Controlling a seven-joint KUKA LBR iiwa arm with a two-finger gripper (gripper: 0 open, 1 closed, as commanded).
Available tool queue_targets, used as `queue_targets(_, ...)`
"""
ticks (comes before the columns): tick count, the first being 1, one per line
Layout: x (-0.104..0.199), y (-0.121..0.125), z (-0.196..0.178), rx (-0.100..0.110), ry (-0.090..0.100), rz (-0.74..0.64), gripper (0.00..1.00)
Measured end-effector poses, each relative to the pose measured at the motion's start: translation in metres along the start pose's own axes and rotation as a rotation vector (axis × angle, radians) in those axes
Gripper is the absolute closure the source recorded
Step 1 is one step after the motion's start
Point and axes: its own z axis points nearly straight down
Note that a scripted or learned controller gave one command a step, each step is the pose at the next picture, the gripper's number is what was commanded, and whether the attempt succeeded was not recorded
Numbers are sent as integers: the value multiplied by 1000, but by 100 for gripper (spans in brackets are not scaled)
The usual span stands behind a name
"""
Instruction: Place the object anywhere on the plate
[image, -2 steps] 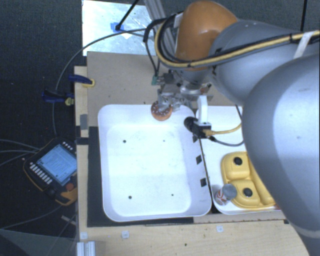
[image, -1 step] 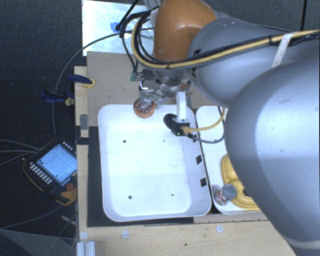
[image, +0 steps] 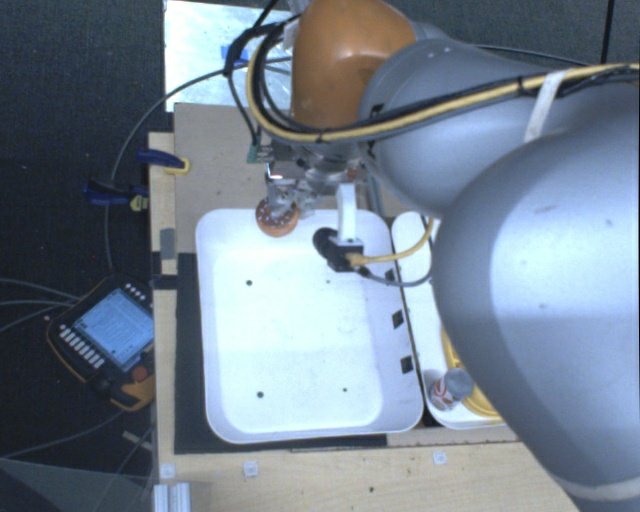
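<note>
**Camera view: round object at the left bin's far rim, under the gripper**

At 9 o'clock of the bench, a teach pendant (image: 105, 335) lies on the dark floor. The left bin (image: 290, 350) is bare white inside. On its rim at 11 o'clock sits a round brown object (image: 277, 218). The gripper (image: 300, 190) hangs just above it, touching or nearly so. Whether it is wide, narrow or gripping cannot be told. At 4 o'clock of the left bin, in the right bin (image: 412, 240), a yellow plate (image: 482, 406) shows under the arm (image: 520, 250).
</note>
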Motion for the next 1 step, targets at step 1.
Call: queue_targets(1, 0, 0, 0, 1, 0, 0, 0)
